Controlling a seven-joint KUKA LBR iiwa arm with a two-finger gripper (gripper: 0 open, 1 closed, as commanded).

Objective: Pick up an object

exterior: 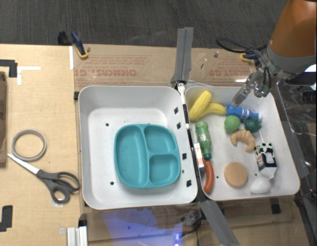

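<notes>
The right bin point(282, 137) holds several small items: a yellow corn cob point(201, 102), a banana point(216, 108), a blue toy bottle point(244, 111), a green ball point(232, 123), a croissant point(244, 139), a green bottle point(203, 139), a red sausage point(208, 177), a tan round biscuit point(235, 174), a black-and-white carton point(265, 158) and a white lump point(260, 185). My gripper point(249, 94) hangs over the bin's back edge, just above and behind the blue bottle. It is open, with nothing between its fingers.
The left bin point(91, 137) holds a teal divided plate point(147, 155). On the bench to the left lie scissors point(50, 178) and a tape ring point(28, 144). The arm's orange band point(296, 19) fills the top right corner.
</notes>
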